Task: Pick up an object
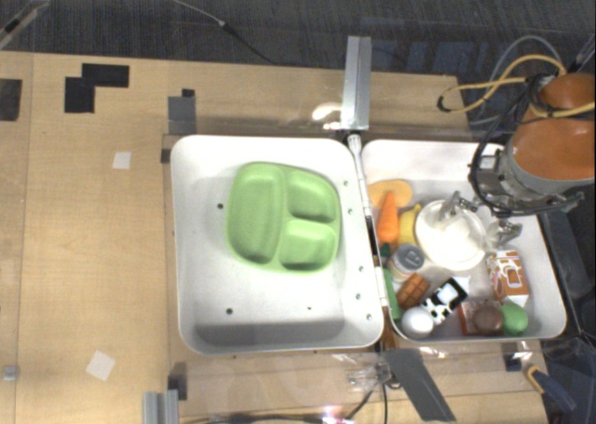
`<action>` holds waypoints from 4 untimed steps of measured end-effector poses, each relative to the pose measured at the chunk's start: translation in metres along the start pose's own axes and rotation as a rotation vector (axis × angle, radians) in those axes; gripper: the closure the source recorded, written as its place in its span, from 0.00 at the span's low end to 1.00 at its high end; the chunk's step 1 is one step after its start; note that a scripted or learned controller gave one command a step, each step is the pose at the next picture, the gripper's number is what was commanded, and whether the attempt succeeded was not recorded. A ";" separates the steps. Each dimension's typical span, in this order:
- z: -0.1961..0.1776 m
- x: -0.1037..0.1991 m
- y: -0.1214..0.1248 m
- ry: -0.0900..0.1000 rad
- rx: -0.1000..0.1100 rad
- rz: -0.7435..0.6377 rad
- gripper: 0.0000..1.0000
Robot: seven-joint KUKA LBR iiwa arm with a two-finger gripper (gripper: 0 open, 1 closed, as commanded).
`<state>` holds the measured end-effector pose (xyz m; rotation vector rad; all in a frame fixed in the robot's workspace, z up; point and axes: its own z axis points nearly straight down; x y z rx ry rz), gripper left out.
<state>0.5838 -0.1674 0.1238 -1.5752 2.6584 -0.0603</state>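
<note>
Hovering hand (486,211) | white cup (450,234) just left, touching unclear

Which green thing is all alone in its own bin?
The big green divided tray. It lies by itself in the left bin, while the small green ball sits crowded among the toys in the right bin's near corner.

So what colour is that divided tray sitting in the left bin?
Light green; the divided tray shows clearly in the camera view, against the white left bin.
</note>
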 end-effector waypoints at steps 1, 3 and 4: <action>0.000 -0.029 0.008 -0.006 0.008 -0.068 0.00; 0.000 -0.019 0.010 0.007 0.001 -0.017 0.00; -0.004 0.031 0.032 0.019 -0.035 0.103 0.00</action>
